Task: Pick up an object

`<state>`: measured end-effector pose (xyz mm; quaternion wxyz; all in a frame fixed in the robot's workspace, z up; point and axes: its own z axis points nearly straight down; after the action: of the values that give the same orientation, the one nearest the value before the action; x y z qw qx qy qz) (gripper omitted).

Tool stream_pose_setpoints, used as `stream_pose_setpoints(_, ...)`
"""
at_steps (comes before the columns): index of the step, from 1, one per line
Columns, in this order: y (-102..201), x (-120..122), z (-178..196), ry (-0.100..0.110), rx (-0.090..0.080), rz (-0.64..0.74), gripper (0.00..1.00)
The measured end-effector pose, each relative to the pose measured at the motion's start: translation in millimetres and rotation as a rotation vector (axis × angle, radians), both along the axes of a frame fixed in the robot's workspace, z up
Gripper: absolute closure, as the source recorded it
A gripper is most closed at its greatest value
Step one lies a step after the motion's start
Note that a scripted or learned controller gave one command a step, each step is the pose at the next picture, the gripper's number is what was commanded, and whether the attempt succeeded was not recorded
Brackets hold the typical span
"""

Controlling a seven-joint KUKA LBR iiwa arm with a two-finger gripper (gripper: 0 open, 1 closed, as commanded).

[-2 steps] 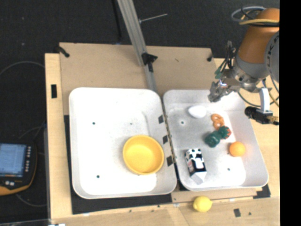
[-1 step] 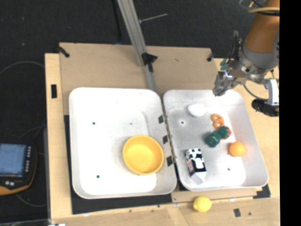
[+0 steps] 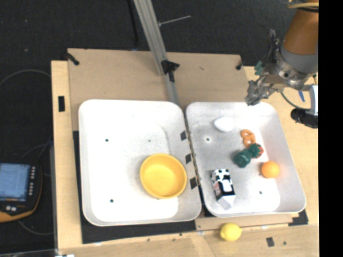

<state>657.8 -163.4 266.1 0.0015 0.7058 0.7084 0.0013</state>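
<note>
My gripper [image 3: 254, 98] hangs over the far right corner of the right bin [image 3: 289, 143], with nothing seen between its fingers. Below it in that bin lie a white oval piece [image 3: 224, 125], an orange pretzel-shaped piece [image 3: 247, 137], a dark green toy with a red tip [image 3: 247, 155], an orange ball [image 3: 270, 169] and a black-and-white carton [image 3: 223, 187]. A yellow bowl [image 3: 163, 175] sits in the left bin [image 3: 107, 122], near its front right.
A yellow lemon [image 3: 230, 232] lies on the bench in front of the right bin, outside it. A grey metal post [image 3: 153, 36] slants up from behind the bins. A handheld pendant [image 3: 16, 189] rests at the far left.
</note>
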Motion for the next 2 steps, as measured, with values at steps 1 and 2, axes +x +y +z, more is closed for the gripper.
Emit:
stream_pose_setpoints(1,50.0,1.7,4.5,0.003,0.001,0.003,1.00)
stream_pose_setpoints(2,107.9,-10.5,-6.3,0.005,0.001,0.003,1.00)
